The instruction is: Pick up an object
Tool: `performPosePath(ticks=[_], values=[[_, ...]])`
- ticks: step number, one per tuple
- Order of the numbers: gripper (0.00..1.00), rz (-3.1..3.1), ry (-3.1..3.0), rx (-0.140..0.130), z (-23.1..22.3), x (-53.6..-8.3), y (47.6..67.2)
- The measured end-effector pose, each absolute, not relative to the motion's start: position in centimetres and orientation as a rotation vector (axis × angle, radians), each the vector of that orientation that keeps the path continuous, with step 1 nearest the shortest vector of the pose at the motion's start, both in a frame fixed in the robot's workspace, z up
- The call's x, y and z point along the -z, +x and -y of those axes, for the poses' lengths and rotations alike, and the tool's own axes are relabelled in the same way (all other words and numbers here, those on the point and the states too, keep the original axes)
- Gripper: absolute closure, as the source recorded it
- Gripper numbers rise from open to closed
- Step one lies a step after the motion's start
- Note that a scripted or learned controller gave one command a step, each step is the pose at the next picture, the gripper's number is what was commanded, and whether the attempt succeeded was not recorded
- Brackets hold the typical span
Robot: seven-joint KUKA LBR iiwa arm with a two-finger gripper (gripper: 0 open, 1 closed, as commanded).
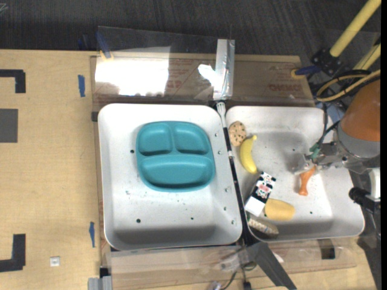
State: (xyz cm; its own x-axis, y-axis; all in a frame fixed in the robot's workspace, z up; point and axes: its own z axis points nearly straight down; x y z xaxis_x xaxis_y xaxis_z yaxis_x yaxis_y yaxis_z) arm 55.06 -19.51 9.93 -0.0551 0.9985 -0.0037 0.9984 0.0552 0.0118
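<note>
yellow block (279,209) in right bin (338,219), carrot (305,181) just below pincer (312,155)

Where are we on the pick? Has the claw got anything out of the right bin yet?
Nothing looks picked yet. The claw is low in the right white bin, right at the top end of the small orange carrot-shaped toy, which seems to lie on the bin floor. I cannot tell whether it is gripped. The yellow banana and black-and-white box lie untouched. Left: secure a grasp and lift.
</note>
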Motion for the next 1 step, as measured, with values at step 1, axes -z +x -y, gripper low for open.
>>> performPosePath(ticks=[1], values=[[1.00,-2.271,2.158,-0.015,13.40,-18.77,58.01]])
